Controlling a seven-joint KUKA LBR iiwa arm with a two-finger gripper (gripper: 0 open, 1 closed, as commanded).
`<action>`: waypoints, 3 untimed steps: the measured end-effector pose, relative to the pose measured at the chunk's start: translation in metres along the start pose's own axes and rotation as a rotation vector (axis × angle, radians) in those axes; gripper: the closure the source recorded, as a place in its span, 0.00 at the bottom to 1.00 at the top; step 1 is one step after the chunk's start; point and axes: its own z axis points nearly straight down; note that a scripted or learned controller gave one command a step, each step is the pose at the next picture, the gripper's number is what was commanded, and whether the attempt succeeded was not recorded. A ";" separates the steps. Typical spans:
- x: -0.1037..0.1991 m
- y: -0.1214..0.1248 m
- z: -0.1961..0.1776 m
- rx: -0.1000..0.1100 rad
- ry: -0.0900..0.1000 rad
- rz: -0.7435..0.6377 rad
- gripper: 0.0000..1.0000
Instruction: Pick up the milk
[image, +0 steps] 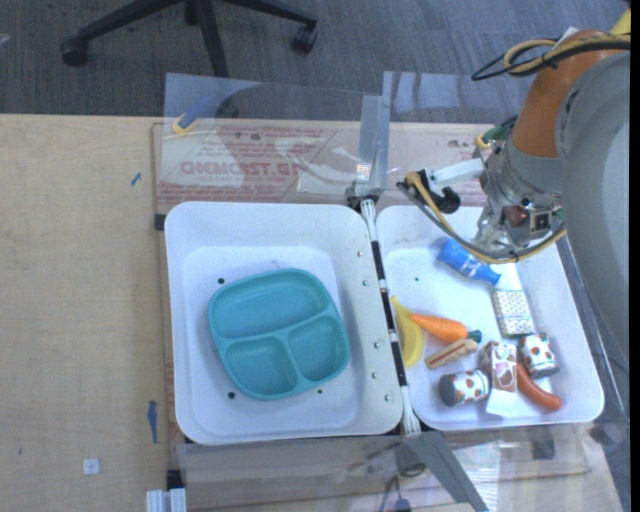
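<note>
Gripper (497, 238) low over right bin's (585, 330) far end, above blue tube (466, 260) | grip state indiscernible | milk cartons (503, 362) near, partly overlapped.

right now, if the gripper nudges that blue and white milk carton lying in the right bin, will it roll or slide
The blue and white milk carton lies on its side, tilted, so it probably slides or pivots rather than tips. It looks small and likely light, so a nudge may send it across the smooth right white bin.

Grey arm (590, 120) comes in from the right, orange band just above the wrist — gripper (497, 238) hangs below that, pointing straight down, with yellow and black cables looping off to its left.
</note>
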 end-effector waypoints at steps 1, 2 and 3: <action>0.026 -0.026 -0.019 -0.003 0.005 0.001 1.00; 0.023 0.049 0.072 0.001 -0.001 -0.004 1.00; 0.000 -0.053 0.022 -0.001 0.001 -0.003 1.00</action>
